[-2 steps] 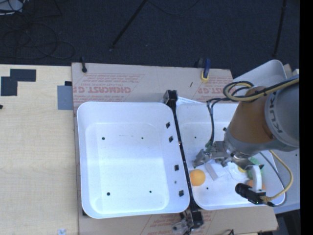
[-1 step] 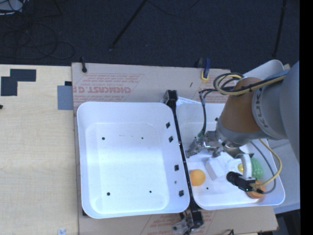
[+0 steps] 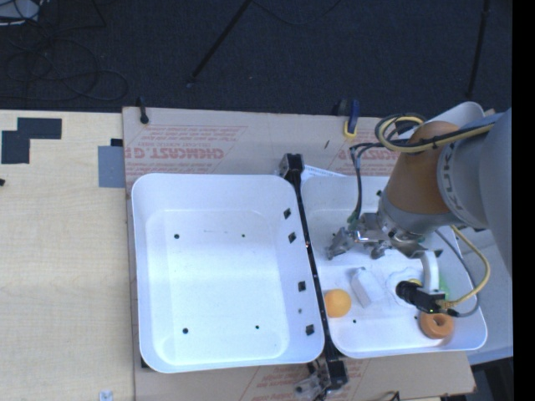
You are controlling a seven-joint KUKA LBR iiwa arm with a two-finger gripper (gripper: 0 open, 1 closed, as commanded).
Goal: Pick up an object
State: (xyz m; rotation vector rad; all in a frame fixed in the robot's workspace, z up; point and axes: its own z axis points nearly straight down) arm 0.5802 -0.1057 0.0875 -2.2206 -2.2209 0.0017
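One camera on this, fixed high above the bench [image 3: 58, 249] and looking down at a slant. It sits far enough back to take in both white bins whole: the left bin [image 3: 155, 199] near centre, the right bin [image 3: 468, 337] toward the right edge. Dark floor with cables fills the top strip. The arm [image 3: 456, 178] comes in from the right, large in frame.

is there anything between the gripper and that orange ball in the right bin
Nothing visible. The gripper hangs over the right bin, and the orange ball lies below it in the view on bare bin floor. The clear block sits just right of that line.
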